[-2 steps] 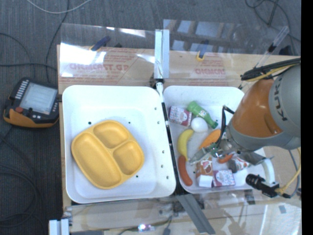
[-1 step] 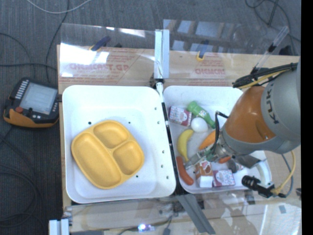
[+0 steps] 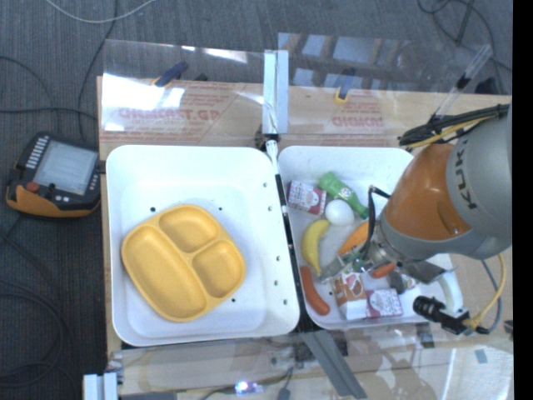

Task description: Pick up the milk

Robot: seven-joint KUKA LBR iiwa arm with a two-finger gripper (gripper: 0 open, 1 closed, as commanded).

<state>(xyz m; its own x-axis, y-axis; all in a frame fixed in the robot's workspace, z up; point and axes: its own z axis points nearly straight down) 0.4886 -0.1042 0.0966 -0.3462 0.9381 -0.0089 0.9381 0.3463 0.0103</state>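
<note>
Here the end effector [image 3: 360, 262] hangs low in the right white bin [image 3: 293, 223], its grip state impossible to tell; the small red-and-white milk carton [image 3: 386, 302] lies just below-right of it.

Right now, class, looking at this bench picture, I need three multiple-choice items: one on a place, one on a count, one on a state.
1. Where does the yellow plate lie?
A. left bin
B. right bin
C. floor

2. How many sections does the plate have?
A. two
B. three
C. five

3. How does the banana lie?
A. on the plate
B. hanging from the arm
C. loose in the right bin

Answers:
1. A, since the plate rests on the left bin.
2. B, since ridges split it into three hollows.
3. C, since it lies beside the sausage and egg.
</note>
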